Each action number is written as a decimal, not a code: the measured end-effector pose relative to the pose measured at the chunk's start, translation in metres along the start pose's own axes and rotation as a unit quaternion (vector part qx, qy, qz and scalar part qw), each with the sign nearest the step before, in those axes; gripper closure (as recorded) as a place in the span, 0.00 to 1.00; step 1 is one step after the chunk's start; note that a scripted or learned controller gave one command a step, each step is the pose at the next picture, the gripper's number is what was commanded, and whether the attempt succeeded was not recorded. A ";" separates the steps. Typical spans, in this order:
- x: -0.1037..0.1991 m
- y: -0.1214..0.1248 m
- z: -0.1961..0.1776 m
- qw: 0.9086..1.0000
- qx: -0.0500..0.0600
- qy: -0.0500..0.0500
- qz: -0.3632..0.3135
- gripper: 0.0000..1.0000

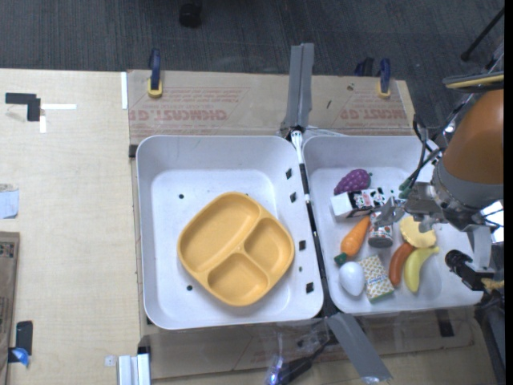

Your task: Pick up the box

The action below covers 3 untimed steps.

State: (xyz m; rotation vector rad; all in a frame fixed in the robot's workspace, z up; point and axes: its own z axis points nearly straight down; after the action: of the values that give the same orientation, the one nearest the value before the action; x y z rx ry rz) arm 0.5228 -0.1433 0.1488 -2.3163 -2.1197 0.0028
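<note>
Two box-like things lie in the right bin (321, 167). One is a white carton with black patches (359, 202), on its side below the purple grapes (353, 181). The other is a small yellow-green patterned box (376, 277), flat near the bin's front beside a white egg (351, 278). My gripper (391, 212) hangs low over the bin's middle, just right of the white carton's end and above a small can (382, 234). Nothing shows as held in it. The arm's orange band (481, 139) rises at the right.
An orange carrot (353, 237), a red sausage (399, 265), a banana (414, 269) and a yellow fruit slice (417, 233) crowd the right bin around the gripper. The left bin (152, 215) holds a yellow divided plate (235, 249). A wall divides the bins (309, 215).
</note>
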 end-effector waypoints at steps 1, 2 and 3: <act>0.035 -0.026 0.006 0.996 0.001 0.000 0.088 0.00; -0.023 0.065 -0.109 0.984 -0.001 -0.001 0.180 0.00; 0.004 0.036 0.001 0.984 0.001 0.000 0.181 0.00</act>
State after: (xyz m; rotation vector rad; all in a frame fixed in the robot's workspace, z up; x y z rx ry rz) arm 0.5595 -0.1425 0.1479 -2.6606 -1.6658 0.0061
